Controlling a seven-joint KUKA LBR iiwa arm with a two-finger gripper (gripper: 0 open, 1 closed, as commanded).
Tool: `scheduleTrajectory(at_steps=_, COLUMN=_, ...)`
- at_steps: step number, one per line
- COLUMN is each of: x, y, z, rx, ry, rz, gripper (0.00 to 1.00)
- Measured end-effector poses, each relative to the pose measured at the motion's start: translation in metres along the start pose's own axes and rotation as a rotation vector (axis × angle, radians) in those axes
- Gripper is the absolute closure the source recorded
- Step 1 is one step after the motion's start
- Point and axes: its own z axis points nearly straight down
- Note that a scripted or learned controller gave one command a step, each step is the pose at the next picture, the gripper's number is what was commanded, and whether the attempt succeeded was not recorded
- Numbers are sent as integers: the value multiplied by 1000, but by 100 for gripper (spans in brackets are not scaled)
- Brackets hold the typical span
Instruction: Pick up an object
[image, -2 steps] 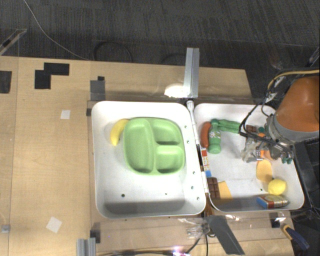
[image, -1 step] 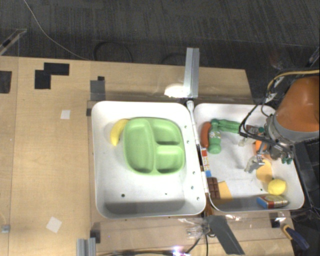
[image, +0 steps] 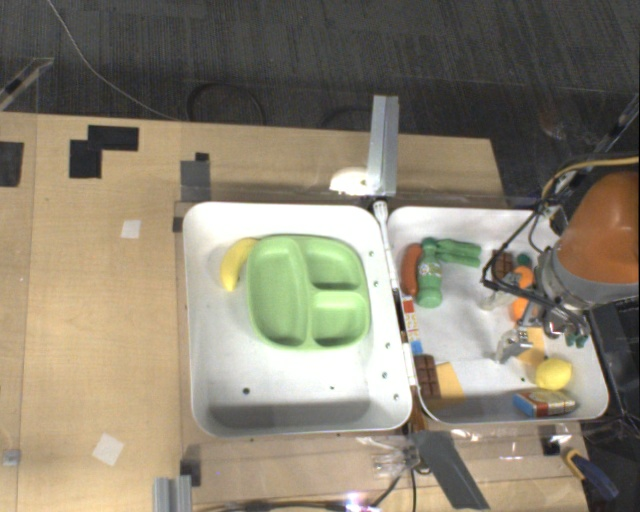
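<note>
Reaching down into the right-hand bin (image: 470, 405), the gripper (image: 516, 345) hangs low over the bin floor with its metal fingers (image: 510, 348) set a little way apart and, as far as this slanted view allows, nothing lodged between them, so the pick looks not yet made and the whole of the grasp and lift remains. The nearest candidate is a yellow lemon-like ball (image: 553, 374), lying just beyond the fingertips toward the bin's near corner, apart from them but close. Just past it, against the front wall, lies a small blue and red packet (image: 543, 404). On the far side of the fingers, under the wrist, something orange (image: 521, 305) is partly hidden by cables and cannot be made out fully. Further off across the white floor sit a green bottle-shaped toy (image: 436, 268) and an orange-red sausage shape (image: 411, 264) beside it, with a brown chocolate bar (image: 427, 375) and a yellow-orange block (image: 450, 381) along the front wall. Above the fingers the wrist stands nearly upright, and the orange band (image: 602, 232) bulks over the bin's right wall. Well apart, the left bin (image: 215, 330) holds a green divided tray (image: 303, 289) and a banana (image: 235, 262).
</note>
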Motion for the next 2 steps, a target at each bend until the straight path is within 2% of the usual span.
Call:
scheduleTrajectory(at_steps=1, x=-5, y=1, z=-15, rx=3, ry=-16, rz=-7, gripper=100)
scheduleTrajectory(at_steps=2, x=-5, y=1, z=-15, rx=3, ry=-15, rz=-8, gripper=0)
